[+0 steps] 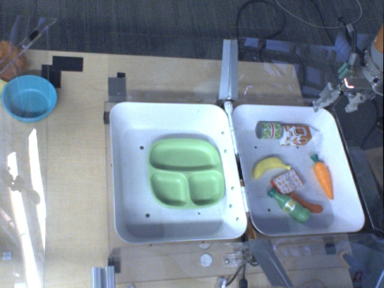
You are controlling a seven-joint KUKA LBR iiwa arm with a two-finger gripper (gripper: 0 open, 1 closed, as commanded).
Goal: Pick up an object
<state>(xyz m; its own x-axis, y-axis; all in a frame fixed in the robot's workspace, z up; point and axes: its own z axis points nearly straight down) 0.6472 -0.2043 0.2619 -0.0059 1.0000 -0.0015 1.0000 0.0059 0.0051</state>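
While the claw (339, 95) hung off the right bin's (345, 161) far corner, its grip unreadable, nothing looked picked.
Left bin (129, 161) carried a green divided tray (185, 171); rightward lay can (283, 132), banana (268, 166), bottle (290, 204) and carrot (323, 179), which stood apart from the wall, judged easiest.

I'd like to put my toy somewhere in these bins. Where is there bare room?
Left bin: bare floor rings the green tray, widest along its left side. Right bin: a bare strip at the far right beyond the carrot; banana, carton and bottle crowd the middle.
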